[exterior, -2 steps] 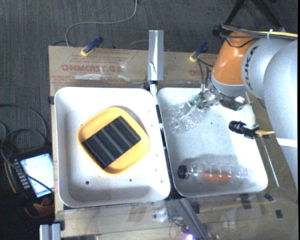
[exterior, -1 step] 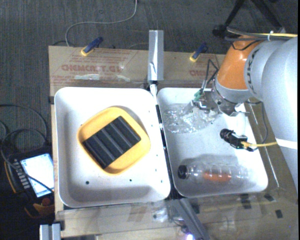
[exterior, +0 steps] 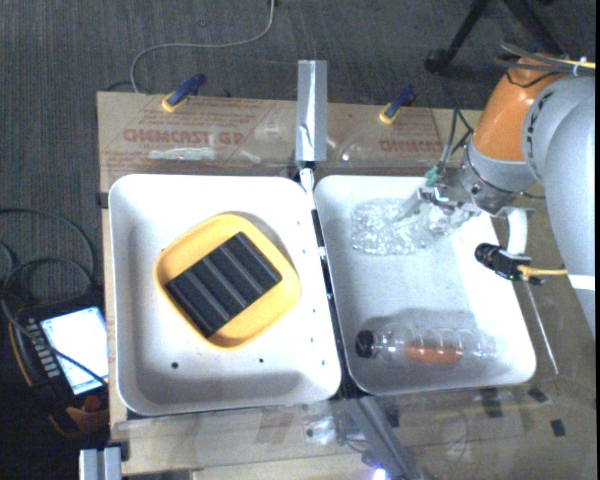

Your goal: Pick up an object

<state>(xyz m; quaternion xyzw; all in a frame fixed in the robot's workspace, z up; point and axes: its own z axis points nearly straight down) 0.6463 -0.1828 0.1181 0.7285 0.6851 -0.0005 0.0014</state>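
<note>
- Camera view showed our gripper (exterior: 438, 190) low over the upper right part of the right bin (exterior: 500, 313), touching or just above the crumpled clear plastic container (exterior: 395, 226); we could not tell which.
- We could not tell the state of the jaws, nor whether anything was held.
- The crumpled container stretched from the gripper toward the bin divider, its long axis running roughly left-right, so the bulk of it lay to the gripper's left in the view.
- A clear plastic bottle (exterior: 428, 345) with a dark cap lay well apart near the front wall, long axis also left-right.
- The yellow tray (exterior: 228, 278) sat in the left bin (exterior: 140, 208), farthest from the arm.
- We judged the back wall close behind the gripper; open floor lay between container and bottle.
</note>
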